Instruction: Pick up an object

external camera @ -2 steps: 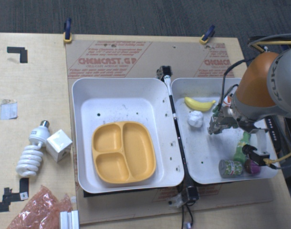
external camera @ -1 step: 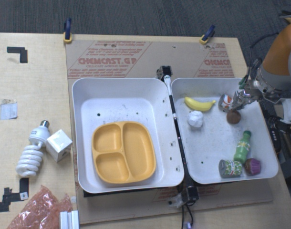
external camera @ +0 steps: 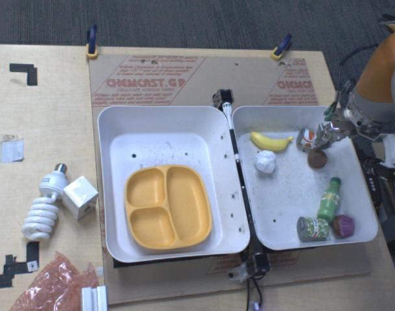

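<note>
Everything is placed from the yellow divided plate (external camera: 168,206), which lies flat in the left bin (external camera: 113,173), probably parked there to keep the picking bin free.

Nearest the camera, right of the plate in the right bin (external camera: 282,232), three things crowd the near corner: a small green can (external camera: 313,229) on its side, a purple round object (external camera: 343,225) just beside it, and a green bottle (external camera: 329,199) lying tilted just above them. Packed so tightly by the wall, they would likely be awkward to grasp.

Farther back, right of the plate's far edge, a white crumpled ball (external camera: 265,162) sits in open floor, with a banana (external camera: 270,140) just beyond it. Both lie apart from the walls, so they look the easier picks.

Farthest right of the plate, near the bin's far right side, a small brown ball (external camera: 317,159) rests just below the gripper (external camera: 327,135), and a small round red-and-silver thing (external camera: 305,138) sits just beside it. The gripper hangs low over this pair, which suggests one of them is the target; whether it is apart, together or clamped on anything cannot be told.
</note>
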Robot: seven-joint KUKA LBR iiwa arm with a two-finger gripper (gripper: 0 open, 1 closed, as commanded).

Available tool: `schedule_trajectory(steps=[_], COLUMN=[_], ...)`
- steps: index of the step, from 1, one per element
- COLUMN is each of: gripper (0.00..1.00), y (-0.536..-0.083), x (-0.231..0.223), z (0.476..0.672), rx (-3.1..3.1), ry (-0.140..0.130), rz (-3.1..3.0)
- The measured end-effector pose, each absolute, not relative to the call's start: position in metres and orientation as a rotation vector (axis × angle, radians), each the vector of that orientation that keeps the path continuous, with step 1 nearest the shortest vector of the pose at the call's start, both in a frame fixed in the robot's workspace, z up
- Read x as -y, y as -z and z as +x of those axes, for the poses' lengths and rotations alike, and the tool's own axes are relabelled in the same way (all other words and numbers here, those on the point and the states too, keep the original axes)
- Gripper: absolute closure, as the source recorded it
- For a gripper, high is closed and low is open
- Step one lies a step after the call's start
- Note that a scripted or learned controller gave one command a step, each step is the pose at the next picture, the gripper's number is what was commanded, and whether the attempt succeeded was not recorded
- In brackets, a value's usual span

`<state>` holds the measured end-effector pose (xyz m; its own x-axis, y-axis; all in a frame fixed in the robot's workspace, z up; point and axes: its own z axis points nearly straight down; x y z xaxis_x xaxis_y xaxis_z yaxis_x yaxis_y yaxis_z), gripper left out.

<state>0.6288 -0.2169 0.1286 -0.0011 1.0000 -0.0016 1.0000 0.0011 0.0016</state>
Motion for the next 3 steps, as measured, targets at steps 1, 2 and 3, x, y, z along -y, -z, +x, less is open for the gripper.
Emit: schedule_trajectory(steps=[1,2,3], gripper=[0.0,0.0,0.0], y=[-0.093,-0.098,-0.093], x=[0.172,0.159,0.164], z=[0.62,0.535,0.604], rx=[-2.224,-2.219,-2.222], ry=[0.0,0.0,0.0], rz=[2.218,2.223,2.218])
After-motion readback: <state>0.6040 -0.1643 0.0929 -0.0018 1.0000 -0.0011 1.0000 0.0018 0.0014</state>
